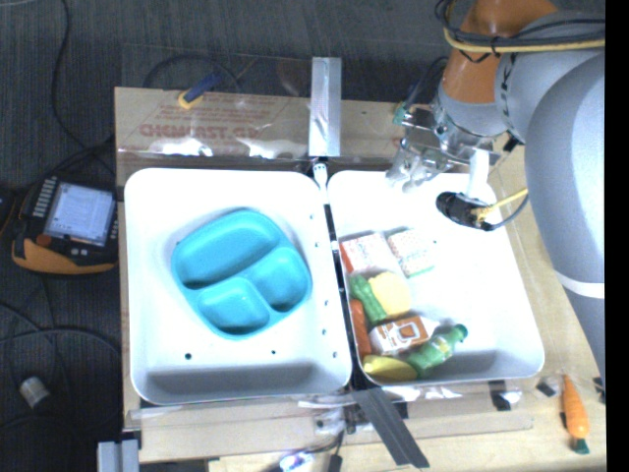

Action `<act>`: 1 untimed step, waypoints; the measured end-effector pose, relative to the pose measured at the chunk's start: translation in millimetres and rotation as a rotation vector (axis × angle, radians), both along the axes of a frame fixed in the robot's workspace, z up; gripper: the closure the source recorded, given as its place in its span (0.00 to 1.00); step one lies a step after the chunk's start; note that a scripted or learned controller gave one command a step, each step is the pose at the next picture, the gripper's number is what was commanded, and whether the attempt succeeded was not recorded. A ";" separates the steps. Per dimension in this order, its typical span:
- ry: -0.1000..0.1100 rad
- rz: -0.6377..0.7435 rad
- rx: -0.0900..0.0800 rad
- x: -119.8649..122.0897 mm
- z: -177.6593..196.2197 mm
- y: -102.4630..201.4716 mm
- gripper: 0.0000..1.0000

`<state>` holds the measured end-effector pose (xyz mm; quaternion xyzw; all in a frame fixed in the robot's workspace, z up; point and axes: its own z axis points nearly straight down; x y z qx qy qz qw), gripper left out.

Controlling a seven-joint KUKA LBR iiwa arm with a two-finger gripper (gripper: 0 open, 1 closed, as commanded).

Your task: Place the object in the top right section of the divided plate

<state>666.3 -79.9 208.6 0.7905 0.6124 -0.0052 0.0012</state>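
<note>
- plainly the pick has not been made: nothing sits between the jaws (pixel 413 172), which hang over the far edge of the right bin (pixel 496 264), near its top left corner.
- the jaws look slightly parted, with thin pale fingers pointing down, but they are small and blurred, so i cannot tell for sure how wide they stand.
- the likely objects lie in a heap along the left wall of the right bin: two small packets (pixel 388 252), a yellow block (pixel 390 291), a green piece (pixel 368 296), a carton (pixel 398 335) and a green bottle (pixel 437 347). which one is meant i cannot tell.
- the blue divided plate (pixel 243 270) rests tilted in the left bin (pixel 157 362), well apart from the heap, with all its sections bare.
- next, i judge, the arm (pixel 491 57) must come toward the heap, descend on one item that stands free of its neighbours, and close.
- the crowding there looks a risk: a grasp could catch two things or slip.
- the arm reaches in from the right, orange band above the wrist, wrist bent downward over the bin's far rim.
</note>
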 end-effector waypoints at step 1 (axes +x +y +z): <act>-0.001 -0.173 0.008 -24.0 -26.7 96.1 1.00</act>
